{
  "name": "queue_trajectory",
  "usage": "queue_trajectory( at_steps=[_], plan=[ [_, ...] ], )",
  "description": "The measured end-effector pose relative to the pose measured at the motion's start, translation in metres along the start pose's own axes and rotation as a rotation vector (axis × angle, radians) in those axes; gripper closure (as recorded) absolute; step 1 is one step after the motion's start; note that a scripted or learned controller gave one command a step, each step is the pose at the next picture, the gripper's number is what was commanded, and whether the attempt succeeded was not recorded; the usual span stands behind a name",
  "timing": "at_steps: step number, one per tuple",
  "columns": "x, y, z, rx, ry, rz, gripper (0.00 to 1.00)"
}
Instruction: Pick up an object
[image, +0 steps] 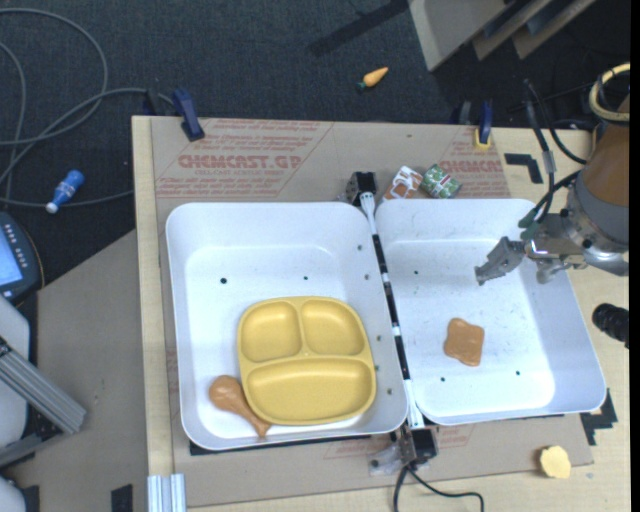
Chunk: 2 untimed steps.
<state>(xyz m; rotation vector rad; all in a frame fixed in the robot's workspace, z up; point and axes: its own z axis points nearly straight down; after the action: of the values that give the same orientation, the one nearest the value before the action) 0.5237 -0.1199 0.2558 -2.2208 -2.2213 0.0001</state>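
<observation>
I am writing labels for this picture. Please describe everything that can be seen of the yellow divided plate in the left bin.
The yellow divided plate looks like smooth matte plastic, a rounded rectangle with three compartments: two small ones on the far side, one wide one nearer the camera. All three hold nothing. It lies flat and upright on the floor of the left bin, toward its near right corner. A tan drumstick-shaped toy lies against its near left edge.

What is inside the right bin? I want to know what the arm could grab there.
The right bin holds one tan, bread-like piece lying on its floor. The pincer hovers above the bin's upper part, apart from the piece. Whatever lies beneath the arm is covered.
</observation>
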Motion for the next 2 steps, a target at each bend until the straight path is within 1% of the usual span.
queue_trajectory(
  at_steps=[1,2],
  plan=[
    [-0.011,-0.019,0.170,0.016,0.003,0.003,0.00],
    [-0.011,-0.015,0.151,-0.002,-0.001,0.002,1.00]
  ],
)
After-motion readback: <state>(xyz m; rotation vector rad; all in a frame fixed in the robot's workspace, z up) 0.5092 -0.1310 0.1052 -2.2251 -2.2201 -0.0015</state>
